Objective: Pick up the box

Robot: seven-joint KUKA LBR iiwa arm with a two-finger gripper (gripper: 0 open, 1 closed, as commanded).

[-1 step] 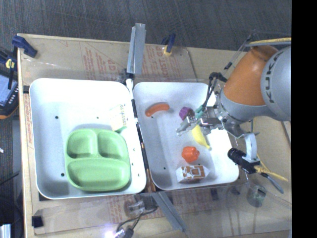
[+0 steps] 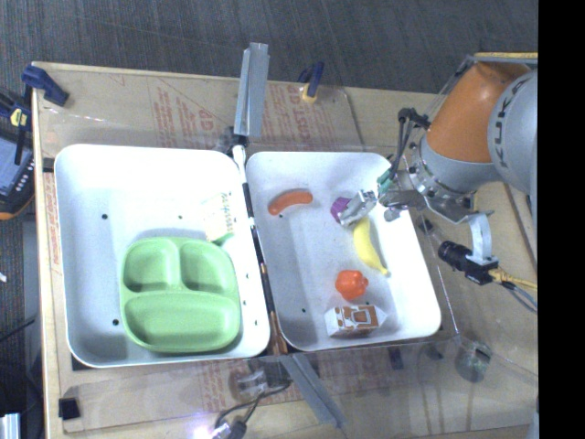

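Hovers with the gripper [image 2: 369, 200], its grip impossible to tell, over the purple item [image 2: 343, 209] and banana [image 2: 368, 247], so risks grabbing those instead of the box [image 2: 355, 319], well apart at the right bin's [image 2: 302, 263] near wall.

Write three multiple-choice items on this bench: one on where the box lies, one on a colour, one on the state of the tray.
1. Where is the box?
A. right bin, near edge
B. left bin
C. on the bench outside the bins

2. What colour is the divided tray?
A. red
B. green
C. blue

3. How does the tray lie?
A. flat, open side up, in the left bin
B. upside down
C. leaning on the bin wall

Key: 1 A, it sits below the tomato; 2 B, it is light green; 3 A, its three compartments face up.
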